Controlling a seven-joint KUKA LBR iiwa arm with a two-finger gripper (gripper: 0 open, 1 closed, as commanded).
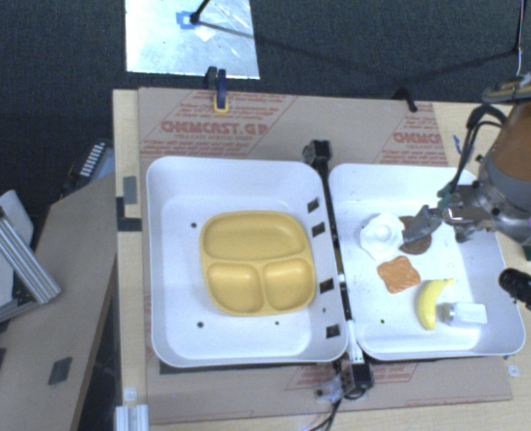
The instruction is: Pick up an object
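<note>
In the right bin (490, 339) lie a white rounded object (378, 233), an orange toast-like slice (398, 275), a yellow banana (429, 302) and a small white block (464, 312). My gripper (418, 233) reaches in from the right and hangs low over the bin's middle. It is just right of the white object and above the toast slice. A dark rounded shape sits right at its tip; I cannot tell whether that is part of the gripper or a separate thing.
The left bin (171, 241) holds a yellow divided plate (254, 261). A black divider with clips (326, 241) runs between the bins. The arm's orange-banded wrist (526, 151) stands over the right bin's far right edge.
</note>
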